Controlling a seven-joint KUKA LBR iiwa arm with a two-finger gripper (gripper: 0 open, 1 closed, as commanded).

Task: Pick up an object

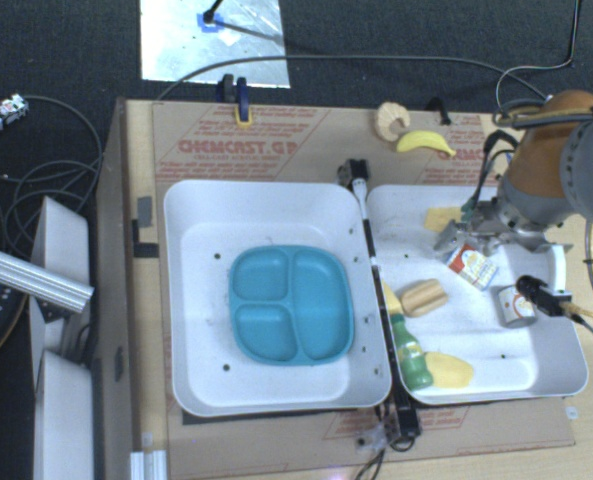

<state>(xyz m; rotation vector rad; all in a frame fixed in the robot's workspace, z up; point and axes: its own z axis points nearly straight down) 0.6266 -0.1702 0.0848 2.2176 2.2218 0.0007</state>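
Note:
My gripper hangs low over the upper middle of the right bin, at the end of the grey arm with the orange band. Just below it lies a red and white packet. A yellow wedge sits just to its left. Further down in the same bin are a tan roll, a green bottle, a yellow lump and a small metal can. I see nothing held in the gripper.
The left bin holds a blue divided plate. Behind the bins on the board lie a banana and a tan round piece. A blue and yellow clamp sits at the back edge. Cables run around the bench.

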